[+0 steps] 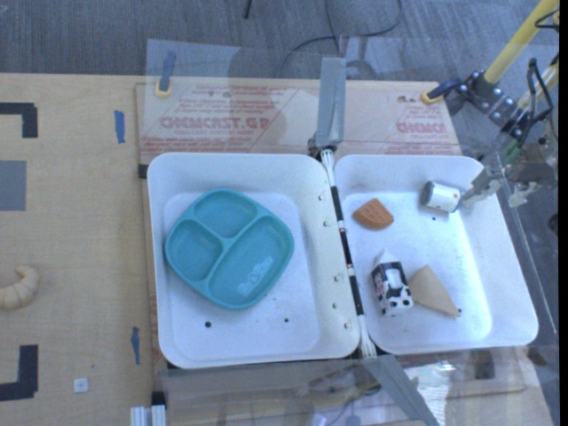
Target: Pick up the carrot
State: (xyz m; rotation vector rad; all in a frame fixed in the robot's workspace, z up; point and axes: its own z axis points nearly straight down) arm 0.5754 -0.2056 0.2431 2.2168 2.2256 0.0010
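The carrot (434, 292), a pale orange cone, lies in the right bin (497, 322) beside a black-and-white carton (390, 288). An orange wedge (374, 214) and a small can (439, 196) sit farther back. The hand (484, 185) hovers by the can; I cannot tell its state. A teal plate (229, 248) fills the left bin (177, 327).

A single fixed camera looked down from above the counter (71, 193) at a slant, far enough back to take in both white bins — the left bin (169, 180) and the right bin (519, 304) — side by side near the middle of its view. It faced across the counter toward a strip of grey floor (106, 7) along the top edge. The counter's left part spread wide beside the bins — its near edge was cut off at the bottom.
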